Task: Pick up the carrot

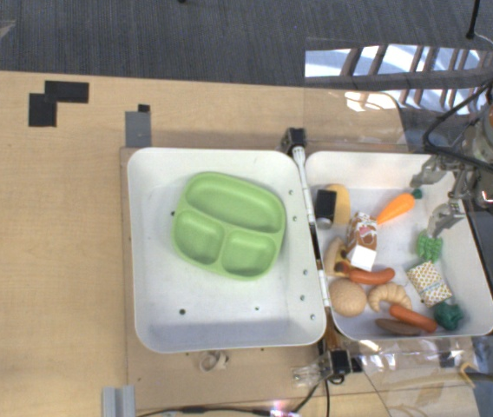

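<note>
Green divided plate in left bin, far left of gripper. Carrot in right bin, just left of gripper, tilted, leafy end toward it. Fingers apart, nothing between them. Advice: shift left over carrot's middle, turn jaws across its long axis, descend, avoid green sprig below.

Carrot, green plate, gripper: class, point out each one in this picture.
carrot [394, 208], camera view, middle of its orange body.
green plate [228, 224], camera view, ridge between its compartments.
gripper [443, 200], camera view, midway between its fingertips.
</note>
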Robot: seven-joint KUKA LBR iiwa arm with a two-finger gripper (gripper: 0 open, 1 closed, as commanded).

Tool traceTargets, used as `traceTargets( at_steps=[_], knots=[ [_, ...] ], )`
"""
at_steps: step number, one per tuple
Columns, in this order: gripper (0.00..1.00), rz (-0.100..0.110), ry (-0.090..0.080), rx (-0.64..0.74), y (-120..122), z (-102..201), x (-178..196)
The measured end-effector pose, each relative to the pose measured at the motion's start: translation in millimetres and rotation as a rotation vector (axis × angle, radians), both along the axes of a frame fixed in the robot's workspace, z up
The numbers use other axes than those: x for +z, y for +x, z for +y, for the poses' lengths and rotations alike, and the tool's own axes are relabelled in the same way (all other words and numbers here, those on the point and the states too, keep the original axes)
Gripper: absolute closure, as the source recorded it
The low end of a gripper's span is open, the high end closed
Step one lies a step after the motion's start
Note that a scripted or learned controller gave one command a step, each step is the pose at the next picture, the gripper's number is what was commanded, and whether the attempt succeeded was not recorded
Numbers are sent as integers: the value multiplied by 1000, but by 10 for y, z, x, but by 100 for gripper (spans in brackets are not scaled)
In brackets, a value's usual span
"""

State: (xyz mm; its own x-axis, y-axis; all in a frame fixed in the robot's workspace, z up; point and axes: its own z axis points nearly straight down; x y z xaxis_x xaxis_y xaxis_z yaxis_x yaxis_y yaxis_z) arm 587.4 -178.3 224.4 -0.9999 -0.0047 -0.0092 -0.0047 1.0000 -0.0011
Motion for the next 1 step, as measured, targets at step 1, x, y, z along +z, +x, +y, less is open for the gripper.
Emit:
traceTargets(
  at_steps=[1],
  knots=[
    [0,-12,-4,56,271,-271,-1333]
  ],
)
